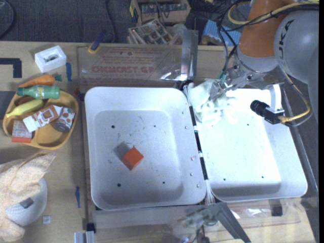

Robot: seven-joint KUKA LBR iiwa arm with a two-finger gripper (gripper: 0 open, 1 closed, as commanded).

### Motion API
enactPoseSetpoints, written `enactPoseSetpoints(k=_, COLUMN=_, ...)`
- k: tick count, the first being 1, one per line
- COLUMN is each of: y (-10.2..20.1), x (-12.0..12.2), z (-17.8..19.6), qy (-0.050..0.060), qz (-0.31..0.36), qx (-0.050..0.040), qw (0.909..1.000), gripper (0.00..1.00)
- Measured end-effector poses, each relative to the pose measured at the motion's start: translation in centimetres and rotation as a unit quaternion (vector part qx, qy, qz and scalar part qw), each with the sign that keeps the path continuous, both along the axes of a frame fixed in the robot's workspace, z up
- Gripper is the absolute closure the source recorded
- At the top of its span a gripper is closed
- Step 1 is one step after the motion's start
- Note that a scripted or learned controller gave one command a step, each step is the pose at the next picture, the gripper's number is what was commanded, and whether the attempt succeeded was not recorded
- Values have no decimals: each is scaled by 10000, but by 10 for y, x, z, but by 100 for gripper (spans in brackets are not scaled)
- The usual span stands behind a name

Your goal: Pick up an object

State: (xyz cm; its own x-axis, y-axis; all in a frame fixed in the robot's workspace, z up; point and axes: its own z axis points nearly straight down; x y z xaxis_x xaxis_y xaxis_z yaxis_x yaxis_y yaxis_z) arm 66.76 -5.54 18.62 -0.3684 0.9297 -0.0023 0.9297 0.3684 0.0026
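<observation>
Wooden counter [61, 186] with two white bins: orange block [133, 158] sits in the left bin [101, 110], while the end effector [220, 90] is over the right bin [283, 181] at a crumpled white cloth [210, 108]; can't tell its grip.

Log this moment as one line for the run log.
gripper: over right bin's far-left corner, at white crumpled item | orange block: left bin, untouched

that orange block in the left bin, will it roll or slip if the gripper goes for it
The orange block looks like a cube with flat faces, so it should sit still rather than roll. It appears rigid and probably light for its size. It lies apart from the walls of the left bin, so a glancing touch might slide it across the smooth floor.
</observation>
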Motion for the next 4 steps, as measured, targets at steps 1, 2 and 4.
enactPoseSetpoints(k=1, y=-73, x=-17, z=45, qy=-6, qz=-1635, qx=-1, qw=9865, gripper=100)
enactPoseSetpoints(k=2, y=-112, x=-1, z=10, qy=-9, qz=-245, qx=-7, qw=9997, gripper=100)
enactPoseSetpoints(k=4, y=-121, x=-40, z=13, qy=18, qz=-341, qx=5, qw=9994, gripper=100)
